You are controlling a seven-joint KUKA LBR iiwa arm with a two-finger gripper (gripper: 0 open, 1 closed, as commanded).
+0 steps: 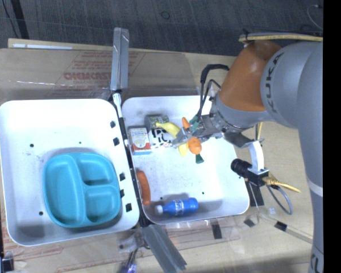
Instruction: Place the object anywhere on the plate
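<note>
Reaching in from the right, my grey arm (290, 90) with its orange band (244, 84) hangs over the right bin (227, 198), and my claw (194, 131) sits low over the clutter near that bin's far wall. Whether the claw is apart, together or clamped on anything, I cannot tell: the wrist and the toys crowd it from this angle.

Right at the tip there is a knot of small things: a yellow banana-shaped toy (170, 128), an orange carrot-like piece (194, 145) with a yellow bit (183, 149) just beside it, and a small dark green piece (199, 158) just below. Which of them touches the claw I cannot make out.

Left of that, a small red-and-white carton (138, 140) lies near the divider between the bins, with a greyish packet (156, 120) just beyond it and a white piece with dark lettering (159, 135) between carton and banana toy. Along the near-left side lies an orange sausage-shaped toy (143, 186), and by the near wall a blue bottle (178, 206) rests on its side, white cap to the left.

Over in the left bin (23, 118), well apart from my claw, sits the blue plate (79, 190), a three-compartment tray with rounded corners, in the near half
</note>
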